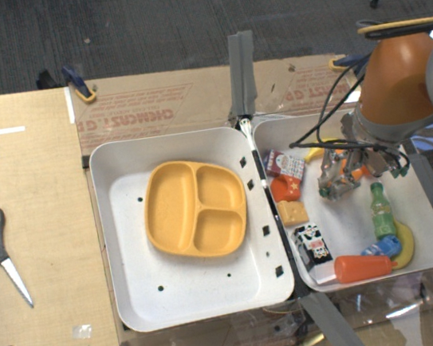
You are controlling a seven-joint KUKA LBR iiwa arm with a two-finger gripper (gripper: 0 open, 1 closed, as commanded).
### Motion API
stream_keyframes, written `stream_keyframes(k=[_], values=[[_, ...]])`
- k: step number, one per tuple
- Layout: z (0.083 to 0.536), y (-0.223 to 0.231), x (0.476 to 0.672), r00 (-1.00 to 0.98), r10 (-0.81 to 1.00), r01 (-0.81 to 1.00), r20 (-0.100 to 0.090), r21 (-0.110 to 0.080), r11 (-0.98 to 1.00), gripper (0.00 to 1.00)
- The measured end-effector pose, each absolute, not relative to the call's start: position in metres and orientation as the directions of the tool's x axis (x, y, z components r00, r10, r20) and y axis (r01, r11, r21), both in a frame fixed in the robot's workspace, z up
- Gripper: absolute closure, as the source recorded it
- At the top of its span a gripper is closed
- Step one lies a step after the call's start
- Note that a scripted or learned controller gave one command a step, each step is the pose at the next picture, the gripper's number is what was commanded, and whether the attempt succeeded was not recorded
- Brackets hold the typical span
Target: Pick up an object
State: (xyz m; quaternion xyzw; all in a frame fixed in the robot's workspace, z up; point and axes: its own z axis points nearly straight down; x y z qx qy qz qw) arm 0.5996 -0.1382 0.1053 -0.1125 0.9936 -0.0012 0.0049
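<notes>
A pale wooden tabletop [32, 236] runs along the left, with dark carpeted floor beyond its far edge; a pair of grey-handled scissors [0, 249] lies on it near the left border, blades pointing toward the lower right. Flattened brown cardboard [150, 105] sits behind the two bins. The left bin [119, 247] holds a yellow divided plate [195, 208], lying flat and roughly centred. The right bin [426, 201] is crowded: a red-and-white packet [284, 164] near its back left, a red tomato-like piece [286, 189] and a tan block [292, 212] in front of it, then a small black-and-white carton [313, 244], and an orange carrot-like piece [363, 266] lying along the front wall. A green bottle [382, 211] stands out further right, its long axis running front to back with the cap toward the far side; a yellow banana [407, 244] curves just beside its base, partly covered by a blue item [382, 248] too small to identify. The hand [344, 173] hangs over the bin's back middle, tangled visually with cables and coloured bits, so whether it is apart or together cannot be told.
</notes>
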Motion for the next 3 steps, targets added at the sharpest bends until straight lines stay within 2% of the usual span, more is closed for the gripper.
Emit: stream_keyframes(k=[1,2,3], values=[[0.220,-0.068,0.616,-0.976,-0.217,-0.217,-0.003,0.001,0.976,1.00],[0.139,-0.106,0.660,-0.965,-0.263,-0.263,-0.006,-0.002,0.965,1.00],[0.224,-0.208,0.660,-0.844,-0.536,-0.536,-0.006,-0.004,0.844,1.00]])
